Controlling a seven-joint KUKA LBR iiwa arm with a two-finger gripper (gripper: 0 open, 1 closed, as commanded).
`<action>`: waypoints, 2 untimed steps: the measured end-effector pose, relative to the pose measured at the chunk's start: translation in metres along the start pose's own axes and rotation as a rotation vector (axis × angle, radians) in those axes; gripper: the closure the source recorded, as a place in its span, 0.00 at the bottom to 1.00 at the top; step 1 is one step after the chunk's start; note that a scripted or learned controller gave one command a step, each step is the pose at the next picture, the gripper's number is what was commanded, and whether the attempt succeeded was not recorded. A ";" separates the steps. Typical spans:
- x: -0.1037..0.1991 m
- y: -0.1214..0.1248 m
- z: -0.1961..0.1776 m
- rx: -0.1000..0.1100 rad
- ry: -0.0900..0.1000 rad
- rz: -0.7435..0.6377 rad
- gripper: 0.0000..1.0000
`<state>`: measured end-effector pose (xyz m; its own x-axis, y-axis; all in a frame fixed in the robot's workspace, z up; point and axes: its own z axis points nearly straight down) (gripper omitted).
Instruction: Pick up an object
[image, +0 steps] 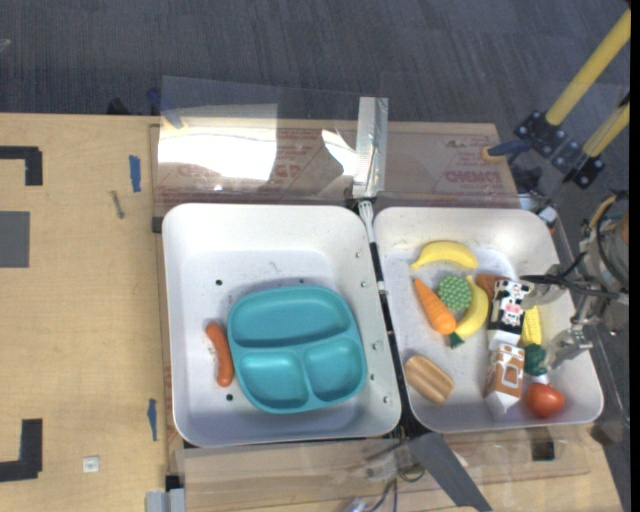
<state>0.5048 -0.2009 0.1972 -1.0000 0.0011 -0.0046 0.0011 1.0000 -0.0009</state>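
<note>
two white bins side by side on the wooden table (70, 300). the left bin (190, 240) has a teal divided plate (295, 347) sitting in the middle, with a toy sausage (220, 352) lying just beside its left edge.

the right bin (500, 222) is where all the play food is: a banana (447, 254) near the top, a second banana (473, 313) curving below it, green grapes (455, 291) between them, a carrot (433, 305) tilted just left of the grapes, a bread roll (428, 379) lower left, a cow-print milk carton (510, 304), corn (531, 325), a brown and white carton (505, 375) and a tomato (544, 400) bottom right.

the gripper (575, 335) is at the right bin's right edge, near the corn. can't tell how it's set, too cluttered there.
</note>
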 end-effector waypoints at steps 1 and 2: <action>-0.065 0.036 0.060 -0.002 0.001 0.165 0.00; -0.022 0.077 0.108 0.002 -0.008 0.242 0.00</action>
<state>0.5270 -0.1235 0.0896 -0.9704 0.2411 -0.0124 0.2412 0.9705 -0.0004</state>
